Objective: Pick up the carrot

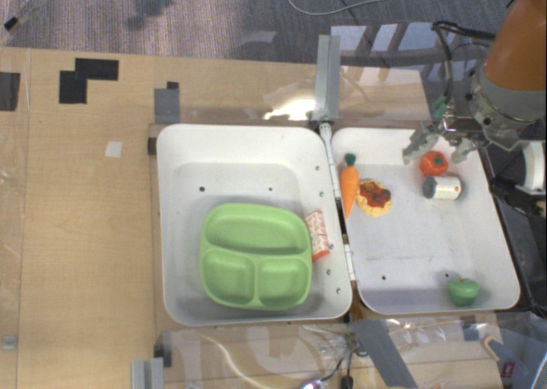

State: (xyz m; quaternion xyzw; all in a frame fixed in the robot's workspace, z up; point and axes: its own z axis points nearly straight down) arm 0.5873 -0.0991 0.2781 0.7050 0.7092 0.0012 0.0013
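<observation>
The carrot (349, 189) is orange with a green top and lies lengthwise along the left wall of the right bin (427, 250), green end pointing to the back. My gripper (440, 146) hangs over the back right part of that bin, well to the right of the carrot. It is open, its two grey fingers (416, 144) spread apart. A red tomato (434, 163) sits just in front of the fingertips, not held.
A pizza slice (374, 197) lies right beside the carrot. A white can (444, 188) rests by the tomato, and a green fruit (463, 291) sits at the front right. The left bin (184, 208) holds a green divided plate (256, 255) and a small packet (318, 233).
</observation>
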